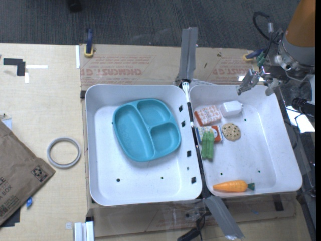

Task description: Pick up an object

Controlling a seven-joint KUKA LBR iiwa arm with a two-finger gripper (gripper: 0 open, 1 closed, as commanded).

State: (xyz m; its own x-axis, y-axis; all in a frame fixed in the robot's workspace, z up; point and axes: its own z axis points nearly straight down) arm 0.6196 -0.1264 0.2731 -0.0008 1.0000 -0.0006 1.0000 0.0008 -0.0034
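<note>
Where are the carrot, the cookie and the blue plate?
carrot [230, 186], camera view, middle of its orange body.
cookie [231, 131], camera view, centre of its round face.
blue plate [131, 134], camera view, floor of its big left compartment.

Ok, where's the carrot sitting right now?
The carrot lies along the near edge of the right bin in the camera view, below the cookie and apart from it.

Lighting is even and bright overhead; the white bins [95, 134] show mild glare, shadows are soft, focus is slightly soft throughout.
</note>
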